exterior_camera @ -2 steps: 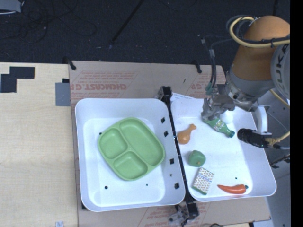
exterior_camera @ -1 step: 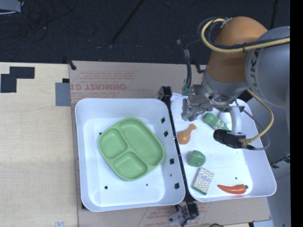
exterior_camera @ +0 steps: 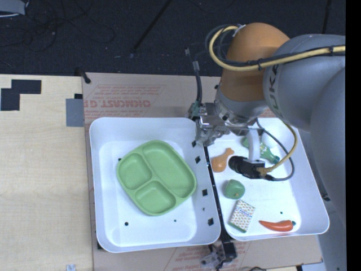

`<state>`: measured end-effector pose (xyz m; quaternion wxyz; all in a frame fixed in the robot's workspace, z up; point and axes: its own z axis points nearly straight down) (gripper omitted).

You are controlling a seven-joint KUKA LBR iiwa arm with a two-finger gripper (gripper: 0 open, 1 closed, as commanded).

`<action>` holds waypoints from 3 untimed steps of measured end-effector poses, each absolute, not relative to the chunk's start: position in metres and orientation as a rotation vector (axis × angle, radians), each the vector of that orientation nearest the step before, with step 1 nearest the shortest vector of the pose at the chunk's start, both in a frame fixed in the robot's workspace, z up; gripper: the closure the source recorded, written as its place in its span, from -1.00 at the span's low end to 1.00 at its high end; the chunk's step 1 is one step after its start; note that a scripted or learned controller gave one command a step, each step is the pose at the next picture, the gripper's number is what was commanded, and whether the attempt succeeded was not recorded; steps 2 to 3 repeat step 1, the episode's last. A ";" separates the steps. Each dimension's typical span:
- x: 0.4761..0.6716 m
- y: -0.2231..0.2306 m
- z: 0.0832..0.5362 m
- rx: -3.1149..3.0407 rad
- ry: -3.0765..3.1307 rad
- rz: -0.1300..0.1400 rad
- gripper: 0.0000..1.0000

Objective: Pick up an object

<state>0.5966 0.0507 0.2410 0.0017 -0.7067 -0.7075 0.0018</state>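
A grey arm (exterior_camera: 307, 78) with a glossy orange band reaches in from the right, and its jaws hang over the upper end of the wall between the two bins; whether they are apart or together I cannot tell. In the right bin (exterior_camera: 302, 199), smooth white plastic, a small orange drumstick-shaped toy (exterior_camera: 221, 161) lies just below and right of the jaws, near but apart from them. Lower down sit a rounded green lump (exterior_camera: 234, 188), a flat patterned packet (exterior_camera: 242, 215) and a slim, shiny red chilli (exterior_camera: 276, 225). The left bin (exterior_camera: 97, 151) holds a matte green three-part plate (exterior_camera: 155, 176). Brown cardboard (exterior_camera: 124, 97) lies under both bins on the pale wood worktop (exterior_camera: 39, 179).
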 end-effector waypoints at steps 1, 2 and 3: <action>0.595 0.101 0.246 -2.218 -2.222 0.003 1.00; 0.595 0.101 0.246 -2.218 -2.222 0.003 1.00; 0.595 0.101 0.246 -2.218 -2.222 0.003 1.00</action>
